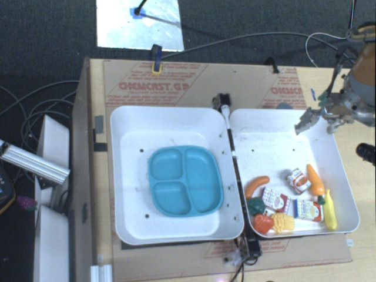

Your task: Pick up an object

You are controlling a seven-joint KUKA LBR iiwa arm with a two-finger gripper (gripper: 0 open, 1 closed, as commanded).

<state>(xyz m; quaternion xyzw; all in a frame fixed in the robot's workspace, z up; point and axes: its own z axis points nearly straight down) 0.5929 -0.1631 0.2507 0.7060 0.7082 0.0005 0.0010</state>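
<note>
Approach is the step in hand, by my reading: the gripper (317,121) hangs over the upper right part of the right bin (264,135), at the end of the grey arm (359,81) that comes in from the right edge, and its two fingers are spread apart with nothing between them. Nothing has been picked up yet. The things to choose from lie heaped along the near edge of that bin, well apart from the gripper: a sausage (257,186), a green piece (255,206), a red piece (263,223), a corn cob (283,222), two small printed packets (274,199) (309,210), a little can (298,181), a carrot (315,180) and a banana (330,211) against the right wall. The left bin (126,157) carries a blue divided tray (185,180), which has nothing in its compartments. The next move calls for travel toward the near edge and then a descent onto one item; the sausage, lying a little clear of the pile, looks the easiest target, since the packets, corn and red piece touch one another and fingers coming down among them could catch a neighbour
</note>
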